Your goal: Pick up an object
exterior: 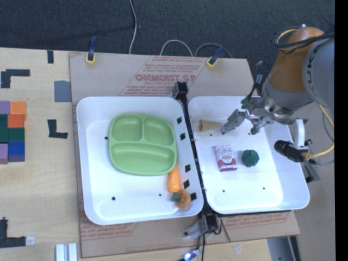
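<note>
The claw (243,122) hangs spread open, gripping nothing. Just left lies a tan cone-shaped piece (209,125); nearer the camera, a dark green rounded lump (250,157). Centre over one before descending.

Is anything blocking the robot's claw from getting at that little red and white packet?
Nothing visible does. The gripper hangs over the right bin, above and slightly right of the packet. The green ball sits apart to the packet's right, the cone above-left.

right bin: tan cone (209,125) back-left | red-white packet (224,158) flat, centre | green ball (250,157) beside it
</note>
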Available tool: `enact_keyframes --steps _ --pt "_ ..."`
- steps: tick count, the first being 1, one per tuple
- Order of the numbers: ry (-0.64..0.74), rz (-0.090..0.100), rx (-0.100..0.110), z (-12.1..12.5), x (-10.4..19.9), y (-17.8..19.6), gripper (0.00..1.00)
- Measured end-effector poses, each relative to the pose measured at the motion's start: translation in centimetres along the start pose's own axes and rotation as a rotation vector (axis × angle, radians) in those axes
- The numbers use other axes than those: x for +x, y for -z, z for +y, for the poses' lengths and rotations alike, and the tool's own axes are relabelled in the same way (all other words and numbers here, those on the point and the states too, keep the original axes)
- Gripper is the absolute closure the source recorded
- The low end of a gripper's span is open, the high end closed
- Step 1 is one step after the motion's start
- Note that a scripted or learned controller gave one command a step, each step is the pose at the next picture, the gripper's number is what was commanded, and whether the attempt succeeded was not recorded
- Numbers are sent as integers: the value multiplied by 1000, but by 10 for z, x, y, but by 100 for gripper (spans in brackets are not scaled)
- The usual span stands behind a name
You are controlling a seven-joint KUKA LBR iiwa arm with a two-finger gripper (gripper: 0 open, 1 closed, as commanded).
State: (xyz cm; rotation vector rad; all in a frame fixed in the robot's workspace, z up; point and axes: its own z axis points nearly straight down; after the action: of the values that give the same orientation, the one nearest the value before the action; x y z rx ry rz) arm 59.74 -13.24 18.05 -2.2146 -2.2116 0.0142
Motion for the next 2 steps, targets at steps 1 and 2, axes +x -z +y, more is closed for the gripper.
enact_keyframes --steps 1,2 --pt "3 -2 -13 3 0 7 0" --pt "3 -2 -7 6 3 -57 0"
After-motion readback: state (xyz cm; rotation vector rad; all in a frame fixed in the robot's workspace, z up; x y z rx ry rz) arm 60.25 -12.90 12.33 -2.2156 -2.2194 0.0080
